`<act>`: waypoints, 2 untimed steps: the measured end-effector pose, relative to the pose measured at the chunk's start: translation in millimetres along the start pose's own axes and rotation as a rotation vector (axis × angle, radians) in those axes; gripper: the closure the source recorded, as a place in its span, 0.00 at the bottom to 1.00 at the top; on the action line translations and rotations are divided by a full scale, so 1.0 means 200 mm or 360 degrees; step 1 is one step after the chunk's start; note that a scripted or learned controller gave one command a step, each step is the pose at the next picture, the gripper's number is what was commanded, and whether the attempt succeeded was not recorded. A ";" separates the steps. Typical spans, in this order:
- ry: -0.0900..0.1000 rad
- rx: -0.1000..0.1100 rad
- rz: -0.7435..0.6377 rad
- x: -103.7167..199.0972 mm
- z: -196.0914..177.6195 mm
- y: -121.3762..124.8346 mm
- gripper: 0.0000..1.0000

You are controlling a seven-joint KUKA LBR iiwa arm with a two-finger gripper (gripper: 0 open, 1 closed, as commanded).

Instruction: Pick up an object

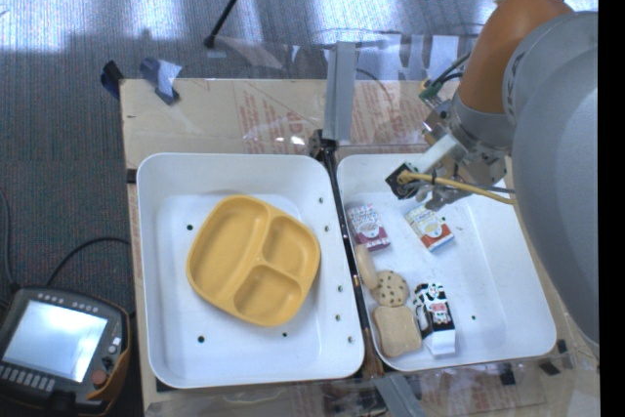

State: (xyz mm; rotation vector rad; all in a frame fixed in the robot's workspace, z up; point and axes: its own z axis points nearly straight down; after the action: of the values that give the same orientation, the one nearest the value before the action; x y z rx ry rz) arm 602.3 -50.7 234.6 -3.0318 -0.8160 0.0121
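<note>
Camera view, looking down on the table (pixel 195 117): my pincer (pixel 437 193) hangs over the 12 o'clock end of the right bin (pixel 498 293). I cannot tell how far it is open, or whether it has hold of anything. An orange-and-white carton (pixel 430 229) lies flat on the bin floor just at the pincer's 6 o'clock. At that carton's 9 o'clock, near the bin's left wall, lies a red-and-white carton (pixel 368 225). Toward the bin's 6 o'clock end sit a round cookie (pixel 391 288) and, close at its own 6 o'clock, a slice of toast (pixel 396 331). A black-and-white carton (pixel 435 315) lies just beside the toast at 3 o'clock. The left bin (pixel 166 186) holds a yellow divided plate (pixel 254 259) near its middle, set at a slant. A hand-held screen unit (pixel 61 342) rests off the table at 8 o'clock.
</note>
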 end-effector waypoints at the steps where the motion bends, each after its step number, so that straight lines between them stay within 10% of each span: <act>1: -0.0006 0.0005 0.0452 0.03 0.26 -0.07 1.00; 2: 0.0008 0.0002 0.0508 0.21 0.09 -0.46 1.00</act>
State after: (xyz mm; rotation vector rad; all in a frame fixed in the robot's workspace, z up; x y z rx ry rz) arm 593.0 49.9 217.5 -3.1217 -0.3238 0.0056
